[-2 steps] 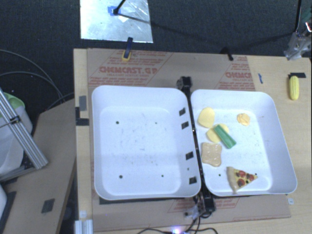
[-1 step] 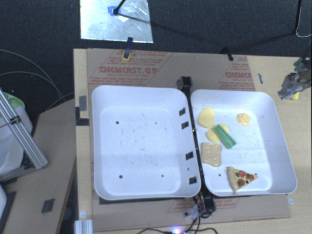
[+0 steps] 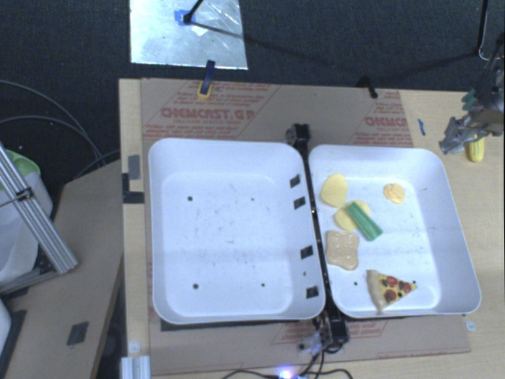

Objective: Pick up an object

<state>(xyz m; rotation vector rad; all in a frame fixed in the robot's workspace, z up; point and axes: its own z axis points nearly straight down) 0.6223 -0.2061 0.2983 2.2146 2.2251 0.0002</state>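
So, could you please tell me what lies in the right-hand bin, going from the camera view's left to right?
Bread slice → green stick → pizza slice. The two yellow pieces overlap these in left-right position, so I leave them out.

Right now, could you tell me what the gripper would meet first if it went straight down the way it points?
Probably the bare tan bench board, just outside the right white bin; the gripper hangs beyond its far-right corner, though depth is unclear.

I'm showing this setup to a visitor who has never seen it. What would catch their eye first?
Probably the cluster of toy food in the right bin: a pizza slice near its front edge, a green stick across a yellow piece, and a pale slice of bread. At the upper right the gripper sits outside the bins with something yellow at its tip.
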